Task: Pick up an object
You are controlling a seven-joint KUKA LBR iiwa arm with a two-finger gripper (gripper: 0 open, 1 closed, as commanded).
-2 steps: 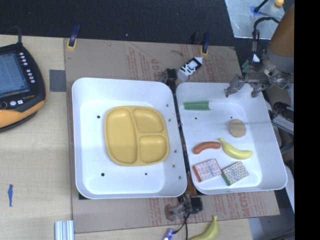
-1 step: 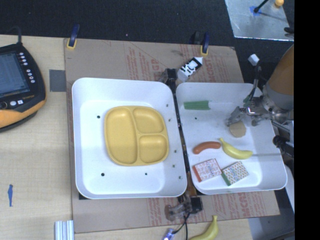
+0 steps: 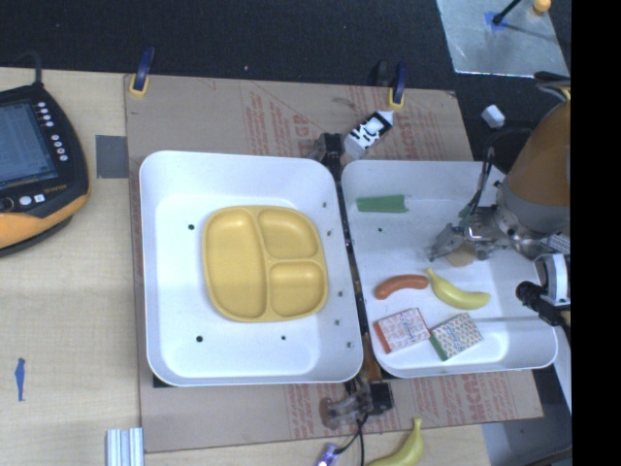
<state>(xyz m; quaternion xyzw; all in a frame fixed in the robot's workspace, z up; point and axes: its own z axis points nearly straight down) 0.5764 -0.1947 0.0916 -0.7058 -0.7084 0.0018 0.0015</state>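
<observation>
The gripper sits low in the right bin, just above the banana — apparently lined up for a pick there — though whether it is grasping anything I cannot tell; the sausage lies just left of the banana.

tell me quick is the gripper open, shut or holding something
gripper: low in the right bin, above the banana; grip state cannot be told.
</observation>
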